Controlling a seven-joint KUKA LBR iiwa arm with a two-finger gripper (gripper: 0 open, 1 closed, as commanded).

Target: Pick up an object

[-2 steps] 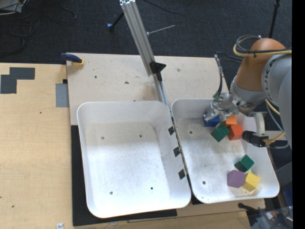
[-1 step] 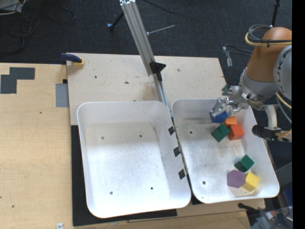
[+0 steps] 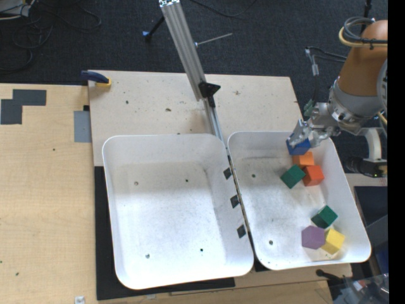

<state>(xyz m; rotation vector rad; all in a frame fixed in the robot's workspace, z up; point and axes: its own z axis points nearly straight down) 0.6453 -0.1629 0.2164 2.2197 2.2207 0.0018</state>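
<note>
A: What sits closest to the lens?

B: The front rims of the two shallow white bins, smooth moulded plastic with rounded corners. The left bin [image 3: 171, 208] has a speckled floor. The right bin [image 3: 278, 246] holds all the blocks.

A: Which blocks lie at its near end?

B: A purple block [image 3: 312, 237] with matte faces, touching a yellow block [image 3: 334, 240] on its right. Just behind them sits a dark green cube [image 3: 325, 216], turned at an angle.

A: And further back?

B: A larger green block [image 3: 292, 177] tilted on the floor, beside a red-orange block [image 3: 314, 175]. A smaller orange block [image 3: 306, 159] is right behind that one. All look like plain, hard-edged cubes.

A: Where is the arm?

B: It enters from the right, grey metal with a rounded orange band, and the gripper [image 3: 300, 139] is down over the bin's far right part. A blue block [image 3: 298, 146] sits right at its tip, just above the small orange one.

A: Is the tool clamped on the blue block?

B: I cannot tell. The block is tight against the tip, but the view does not show a grasp.

A: Anything else on the bench?

B: A ribbed aluminium bar [image 3: 185, 43] slants up from between the bins, with black clips along the shared rim. The bench top [image 3: 158, 103] is pale, speckled wood, with a blue-and-yellow clamp [image 3: 95, 78] at its far left corner.
</note>
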